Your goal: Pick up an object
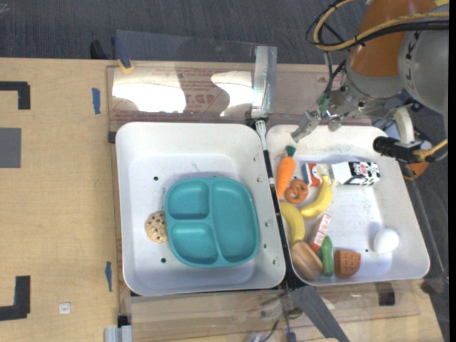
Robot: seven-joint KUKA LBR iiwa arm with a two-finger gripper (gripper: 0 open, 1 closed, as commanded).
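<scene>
Gripper [317, 120]: above right bin's [417, 234] far-left rim, grip state indiscernible.
Arm enters from far right, partly cropped; carrot [286, 171] and banana [318, 199] lie below.

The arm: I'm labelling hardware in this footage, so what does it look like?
The arm is a rounded grey body with a large orange band above the wrist. Yellow and black cables loop around it. The gripper is small, metallic and grey, with a green spot.
</scene>
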